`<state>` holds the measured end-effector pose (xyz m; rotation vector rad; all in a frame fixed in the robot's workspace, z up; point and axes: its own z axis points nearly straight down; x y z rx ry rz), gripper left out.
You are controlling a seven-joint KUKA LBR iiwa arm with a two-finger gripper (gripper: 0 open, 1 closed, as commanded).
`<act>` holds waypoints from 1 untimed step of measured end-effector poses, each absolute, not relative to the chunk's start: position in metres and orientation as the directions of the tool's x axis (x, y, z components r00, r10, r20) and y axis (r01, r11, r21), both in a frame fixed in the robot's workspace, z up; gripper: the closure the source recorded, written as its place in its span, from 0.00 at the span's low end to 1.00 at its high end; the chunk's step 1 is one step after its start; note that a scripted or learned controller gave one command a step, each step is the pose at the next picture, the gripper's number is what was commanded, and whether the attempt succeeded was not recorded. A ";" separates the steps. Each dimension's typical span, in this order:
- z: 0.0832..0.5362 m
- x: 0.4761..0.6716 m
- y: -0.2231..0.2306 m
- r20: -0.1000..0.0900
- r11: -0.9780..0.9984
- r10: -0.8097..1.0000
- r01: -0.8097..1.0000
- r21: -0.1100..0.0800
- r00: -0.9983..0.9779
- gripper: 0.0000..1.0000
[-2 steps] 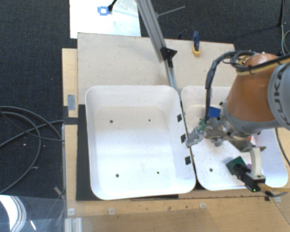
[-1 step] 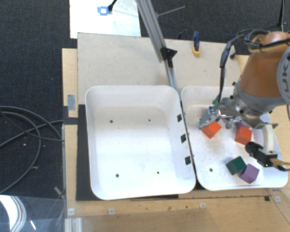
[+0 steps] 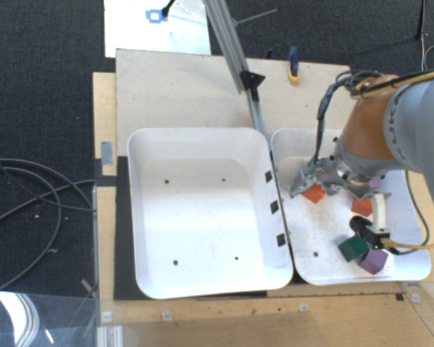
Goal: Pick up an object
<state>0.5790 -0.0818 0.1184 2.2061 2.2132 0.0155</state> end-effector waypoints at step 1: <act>0.121 0.560 -0.084 -0.001 0.001 1.000 1.000 0.001 -0.001 0.00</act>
